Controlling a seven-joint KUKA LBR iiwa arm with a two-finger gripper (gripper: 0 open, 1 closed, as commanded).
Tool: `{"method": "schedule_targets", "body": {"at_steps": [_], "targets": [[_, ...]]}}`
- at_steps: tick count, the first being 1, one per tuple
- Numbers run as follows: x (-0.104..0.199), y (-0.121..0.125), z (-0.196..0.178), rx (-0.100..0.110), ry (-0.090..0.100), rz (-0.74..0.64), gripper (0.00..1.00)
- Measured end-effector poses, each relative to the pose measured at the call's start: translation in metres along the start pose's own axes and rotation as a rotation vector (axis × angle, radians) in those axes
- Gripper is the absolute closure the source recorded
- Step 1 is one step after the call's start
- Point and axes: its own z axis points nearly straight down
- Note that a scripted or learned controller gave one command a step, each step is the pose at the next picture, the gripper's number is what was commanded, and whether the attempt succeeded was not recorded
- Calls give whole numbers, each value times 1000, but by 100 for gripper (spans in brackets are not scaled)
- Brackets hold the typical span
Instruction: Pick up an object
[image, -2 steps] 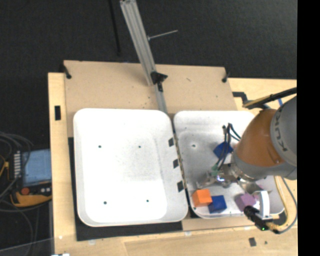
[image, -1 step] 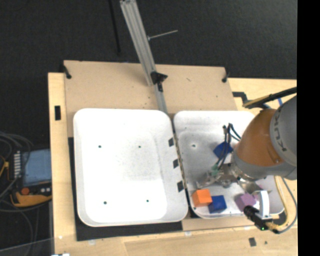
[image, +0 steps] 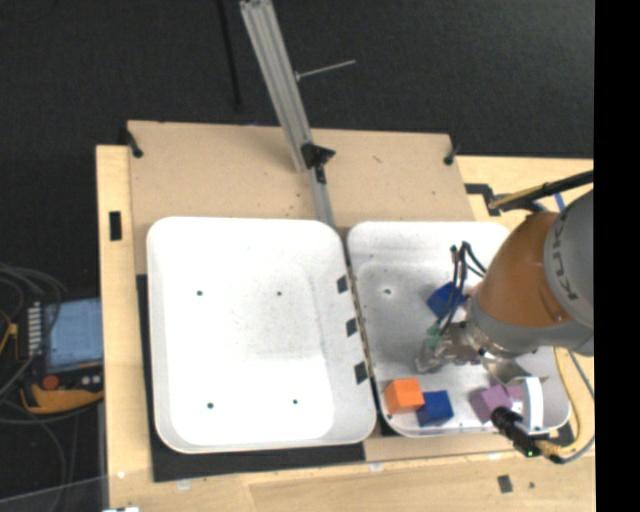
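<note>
Camera view puts my gripper (image: 437, 352) low in the right bin (image: 400, 255); I cannot tell its state. I'd centre over one piece before descending. Just below it sit an orange block (image: 405, 394) and blue block (image: 436, 407); a purple block (image: 492, 402) lies to their right, another blue piece (image: 444, 298) above. The left bin (image: 170, 300) lies well apart.

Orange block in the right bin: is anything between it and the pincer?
Nothing visible. The pincer hangs just up and right of the orange block, with bare bin floor between them. A blue block touches the orange one's right side.
</note>
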Motion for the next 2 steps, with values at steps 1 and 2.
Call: {"method": "schedule_targets", "body": {"at_steps": [1, 2], "targets": [[-3, 0, -63, 0, -1, -14, 100], [-5, 3, -117, 0, -1, -14, 100]]}}
